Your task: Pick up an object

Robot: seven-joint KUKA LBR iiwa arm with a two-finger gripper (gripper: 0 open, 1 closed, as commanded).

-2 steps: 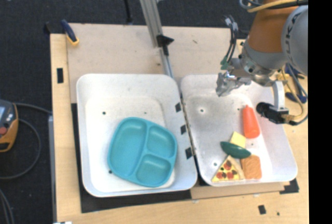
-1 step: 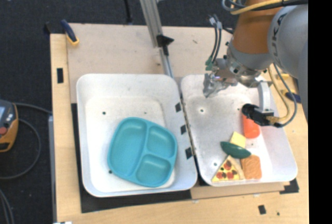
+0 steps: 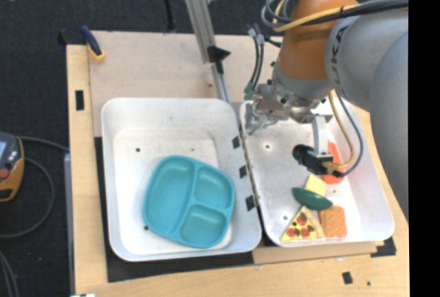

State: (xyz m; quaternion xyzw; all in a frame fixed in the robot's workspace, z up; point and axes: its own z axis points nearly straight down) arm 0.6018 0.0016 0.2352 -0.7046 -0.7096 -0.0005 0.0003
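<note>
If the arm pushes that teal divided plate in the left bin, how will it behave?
The teal plate looks like rigid moulded plastic, so probably stiff and light. Lying flat, it would likely slide across the white bin, not tip.

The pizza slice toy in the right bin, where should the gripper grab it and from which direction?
Probably across the pizza slice's narrow tip, straight down from above: it lies flat, its wide crust end sits against the bin wall, and an orange piece crowds its right side.

Grey arm (image 3: 375,48), orange band (image 3: 313,27), looping grey cables (image 3: 278,3)
</note>
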